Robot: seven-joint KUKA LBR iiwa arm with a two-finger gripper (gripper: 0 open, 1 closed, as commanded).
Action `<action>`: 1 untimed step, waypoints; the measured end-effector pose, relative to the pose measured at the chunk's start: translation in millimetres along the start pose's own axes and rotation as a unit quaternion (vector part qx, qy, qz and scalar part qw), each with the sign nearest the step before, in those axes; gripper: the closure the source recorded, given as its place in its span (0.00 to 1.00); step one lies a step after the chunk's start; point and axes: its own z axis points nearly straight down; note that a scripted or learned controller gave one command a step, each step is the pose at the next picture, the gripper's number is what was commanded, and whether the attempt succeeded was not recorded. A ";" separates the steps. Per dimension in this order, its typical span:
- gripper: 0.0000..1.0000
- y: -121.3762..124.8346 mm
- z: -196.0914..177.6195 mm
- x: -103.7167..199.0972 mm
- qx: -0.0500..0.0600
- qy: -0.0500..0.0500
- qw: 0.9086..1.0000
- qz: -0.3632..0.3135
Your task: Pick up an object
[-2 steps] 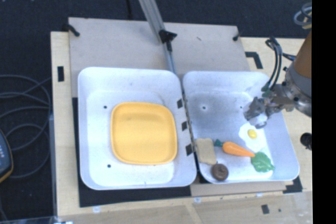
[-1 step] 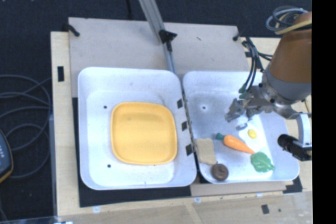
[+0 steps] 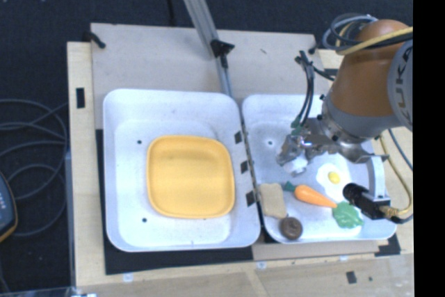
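My gripper (image 3: pixel 292 154) hangs low over the middle of the right bin (image 3: pixel 268 115), with the arm reaching in from the right. A small white piece (image 3: pixel 300 165) lies right under its tip, though contact cannot be made out. Just to the right rests a fried egg toy (image 3: pixel 332 177). An orange carrot (image 3: pixel 313 196) with a green top (image 3: pixel 347 215) lies along the bin's front. A tan bread slice (image 3: pixel 272 200) and a brown round piece (image 3: pixel 290 227) sit at the front left corner.
The left bin (image 3: pixel 125 115) holds a yellow square plate (image 3: pixel 190 176) in its middle. A slanted metal pole (image 3: pixel 198 7) rises behind the bins. The far part of the right bin is bare white floor.
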 end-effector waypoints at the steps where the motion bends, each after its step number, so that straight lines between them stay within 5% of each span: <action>1: 1.00 2.5 13.9 51.5 0.001 0.000 1.000 0.000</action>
